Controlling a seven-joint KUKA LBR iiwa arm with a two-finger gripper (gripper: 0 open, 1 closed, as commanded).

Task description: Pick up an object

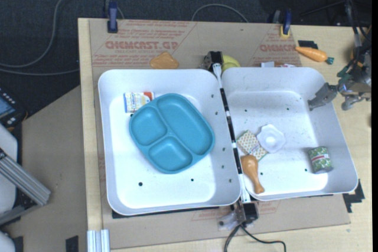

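The right bin (295, 186) holds a small white cup (270, 138), a checkered waffle piece (248, 142), a tan drumstick (252, 172) by its left wall and a green can (319, 159) at the lower right. In the left bin (118, 186) lie a blue divided plate (171, 133) and a small carton (137, 100). My gripper (334, 100) hovers over the right bin's upper right rim, open, with nothing between its fingers, well away from the can and the cup.
Behind the bins on the board lie an orange lump (164, 60), a yellow-green fruit (229, 62) and a toy carrot (313, 54). Blue clamps (111, 15) hold the board's back edge. Cables run across the floor behind it.
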